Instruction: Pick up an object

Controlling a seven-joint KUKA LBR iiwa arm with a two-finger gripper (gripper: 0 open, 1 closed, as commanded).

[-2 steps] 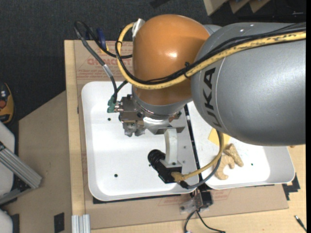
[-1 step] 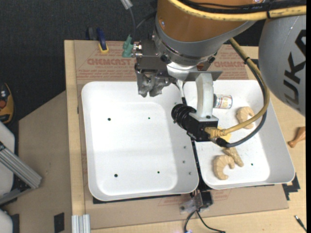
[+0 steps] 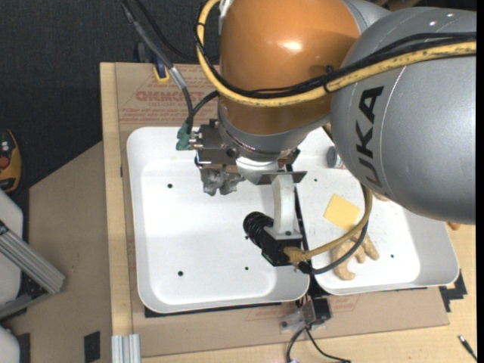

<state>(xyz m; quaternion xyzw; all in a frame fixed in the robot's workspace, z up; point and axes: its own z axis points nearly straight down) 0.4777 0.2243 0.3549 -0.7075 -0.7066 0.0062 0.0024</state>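
Yellow foam or sponge, a small flat square (image 3: 341,210), is lying in the right bin (image 3: 423,267), near its middle and slightly tilted in plan. Just below it a tan hand-shaped toy (image 3: 354,257) is resting on the same bin's floor, partly crossed by a yellow cable (image 3: 344,240) that is looping down from the arm. These two look like the candidates for picking, and both are sitting well apart from the gripper (image 3: 219,181).

That gripper is hanging over the left bin (image 3: 162,233), near its upper edge, above bare white floor. Whether it is open or closed I cannot tell, since the wrist is hiding most of it; nothing is visibly held. The big orange joint (image 3: 283,44) and grey arm (image 3: 423,112) are reaching in over the divide between the bins, covering part of the right one. Both bins are sitting on a brown board (image 3: 117,203) that is serving as the surface. By my judgement the pick is not yet done.
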